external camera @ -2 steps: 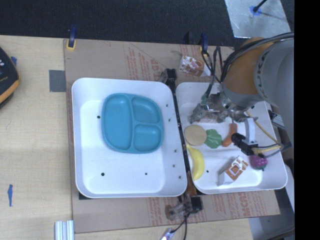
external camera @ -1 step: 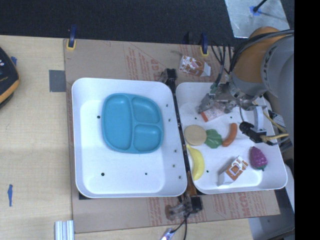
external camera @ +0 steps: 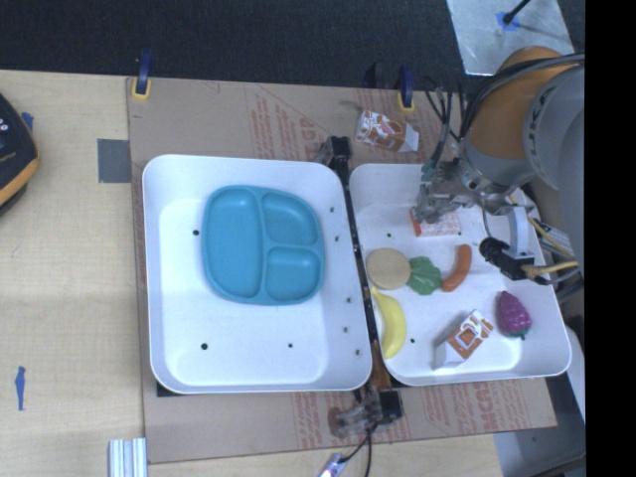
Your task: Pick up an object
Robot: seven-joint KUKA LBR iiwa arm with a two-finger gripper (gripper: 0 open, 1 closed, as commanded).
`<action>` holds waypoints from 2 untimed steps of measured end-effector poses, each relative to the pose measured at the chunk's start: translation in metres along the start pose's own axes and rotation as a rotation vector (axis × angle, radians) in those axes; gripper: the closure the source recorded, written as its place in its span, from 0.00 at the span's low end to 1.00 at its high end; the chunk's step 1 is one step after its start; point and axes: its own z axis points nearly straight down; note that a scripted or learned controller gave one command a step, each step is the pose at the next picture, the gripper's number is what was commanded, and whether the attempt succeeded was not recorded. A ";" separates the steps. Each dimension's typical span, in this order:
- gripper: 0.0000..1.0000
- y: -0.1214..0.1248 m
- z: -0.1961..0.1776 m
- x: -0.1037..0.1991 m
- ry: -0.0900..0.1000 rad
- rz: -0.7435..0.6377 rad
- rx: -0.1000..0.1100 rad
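My gripper (external camera: pixel 434 205) hangs low over the far end of the right bin (external camera: pixel 397 182), just above a small red and white packet (external camera: pixel 440 228). In front of it lie a tan round bun (external camera: pixel 388 268), a green leafy piece (external camera: pixel 424 275) and an orange-red sausage (external camera: pixel 456 267). A yellow banana (external camera: pixel 392 323) lies along the bin's left wall. Toward the near right corner sit a small orange and white carton (external camera: pixel 465 337) and a purple fruit (external camera: pixel 513 313). Nothing shows held in the gripper.
The left bin (external camera: pixel 169 296) holds a blue divided plate (external camera: pixel 263 243). A crumpled snack wrapper (external camera: pixel 386 131) lies on the cardboard behind the right bin. The grey arm with its orange band (external camera: pixel 522 97) and cables crowd the right bin's far right side.
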 end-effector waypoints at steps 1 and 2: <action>0.00 0.000 0.000 0.000 0.000 0.000 0.000; 0.00 -0.039 0.016 0.014 0.000 0.000 0.011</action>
